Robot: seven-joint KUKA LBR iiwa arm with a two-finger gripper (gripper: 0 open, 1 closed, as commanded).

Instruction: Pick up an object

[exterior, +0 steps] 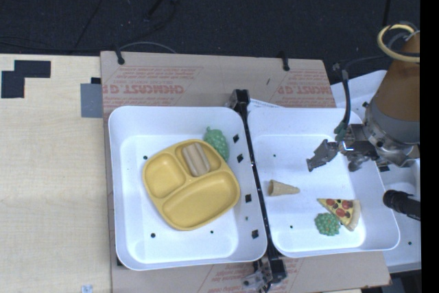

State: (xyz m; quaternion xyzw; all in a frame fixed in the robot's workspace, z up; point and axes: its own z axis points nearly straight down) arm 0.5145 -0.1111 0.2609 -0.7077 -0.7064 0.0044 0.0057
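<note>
My gripper (336,160) hangs over the right bin (295,123), near its right side, with its fingers (317,160) spread open and nothing between them. Below and left of it a tan cone (281,188) lies on the bin floor. A pizza slice (342,210) and a green broccoli piece (327,224) lie below the gripper toward the front. In the left bin (130,147) a yellow divided plate (186,194) holds a brown bread-like piece (197,158) in its upper compartment. A green bunch (217,141) leans at the plate's upper right edge.
A black divider (250,175) runs between the two bins. Both bins sit on a cardboard sheet (206,82). The arm's grey and orange body (401,92) stands over the right bin's right rim. A light wooden bench top (48,175) stretches to the left.
</note>
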